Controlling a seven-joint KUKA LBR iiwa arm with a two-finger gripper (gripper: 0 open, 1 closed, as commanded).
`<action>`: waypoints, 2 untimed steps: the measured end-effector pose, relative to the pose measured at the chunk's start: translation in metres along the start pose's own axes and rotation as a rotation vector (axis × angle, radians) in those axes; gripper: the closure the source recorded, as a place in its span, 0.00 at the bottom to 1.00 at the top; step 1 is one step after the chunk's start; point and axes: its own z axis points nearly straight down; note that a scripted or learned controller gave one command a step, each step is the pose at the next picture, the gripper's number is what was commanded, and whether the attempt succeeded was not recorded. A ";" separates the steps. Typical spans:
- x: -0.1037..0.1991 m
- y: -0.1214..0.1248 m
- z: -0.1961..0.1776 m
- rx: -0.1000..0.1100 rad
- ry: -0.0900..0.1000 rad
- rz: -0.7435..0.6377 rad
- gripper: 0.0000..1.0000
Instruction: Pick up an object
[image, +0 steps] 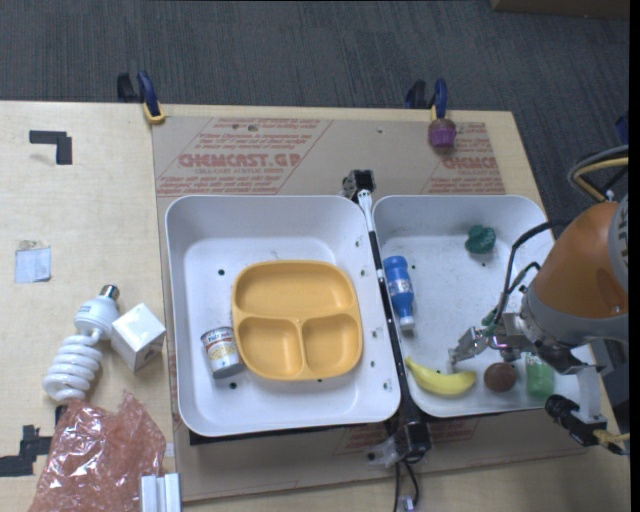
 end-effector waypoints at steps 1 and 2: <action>0.000 0.001 -0.010 -0.002 0.000 0.001 1.00; 0.035 0.001 -0.102 -0.003 -0.001 -0.003 1.00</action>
